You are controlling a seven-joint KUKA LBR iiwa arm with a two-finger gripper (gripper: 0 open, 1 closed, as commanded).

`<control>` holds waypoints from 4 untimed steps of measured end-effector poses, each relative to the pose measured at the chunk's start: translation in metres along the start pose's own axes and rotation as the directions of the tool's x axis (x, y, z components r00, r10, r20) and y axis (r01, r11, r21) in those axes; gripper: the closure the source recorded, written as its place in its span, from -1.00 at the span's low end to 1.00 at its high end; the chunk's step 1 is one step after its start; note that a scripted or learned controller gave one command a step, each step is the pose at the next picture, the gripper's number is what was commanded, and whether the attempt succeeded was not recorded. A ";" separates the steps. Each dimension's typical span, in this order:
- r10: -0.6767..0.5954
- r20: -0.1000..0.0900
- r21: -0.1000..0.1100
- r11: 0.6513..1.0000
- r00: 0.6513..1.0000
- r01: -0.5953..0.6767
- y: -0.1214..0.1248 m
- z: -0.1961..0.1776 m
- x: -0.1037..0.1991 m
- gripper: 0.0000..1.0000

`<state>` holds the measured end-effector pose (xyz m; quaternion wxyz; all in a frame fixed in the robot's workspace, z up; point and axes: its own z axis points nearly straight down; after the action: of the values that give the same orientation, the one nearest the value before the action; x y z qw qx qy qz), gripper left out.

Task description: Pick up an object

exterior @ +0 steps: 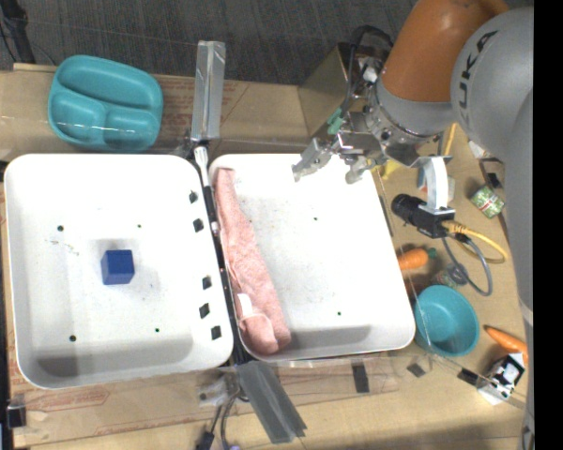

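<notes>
Camera view is showing the pink cloth roll (249,261) lying along the right bin's (375,251) left wall, its long axis running from near edge to far. Farther back, the gripper (330,160) is hovering over the bin's far rim, fingers seemingly spread and holding nothing; the roll is lying leftward and nearer from it.

a small blue cube (118,266) sits alone in the left bin (38,214), while a rolled pink cloth (247,265) lies along the left wall of the right bin (357,242). the gripper (333,162) hangs over the right bin's far edge, its fingers (307,162) spread with nothing between them. a teal dish (105,101) rests on the surface (263,101) behind the left bin.
</notes>
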<state>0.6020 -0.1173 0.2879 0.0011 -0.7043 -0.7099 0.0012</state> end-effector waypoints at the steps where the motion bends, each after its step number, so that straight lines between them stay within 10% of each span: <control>1: 0.158 0.000 0.001 0.987 0.987 -0.158 -0.004 0.097 0.053 -1.00; 2: 0.103 0.000 0.002 0.995 0.995 -0.103 -0.009 0.174 0.010 -1.00; 3: 0.134 -0.001 -0.002 0.991 0.991 -0.134 0.007 0.136 -0.033 -1.00; 4: 0.088 -0.001 -0.002 0.996 0.996 -0.088 -0.024 0.196 0.021 -1.00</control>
<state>0.5771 -0.0962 0.0921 0.0006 -0.7349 -0.6782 0.0005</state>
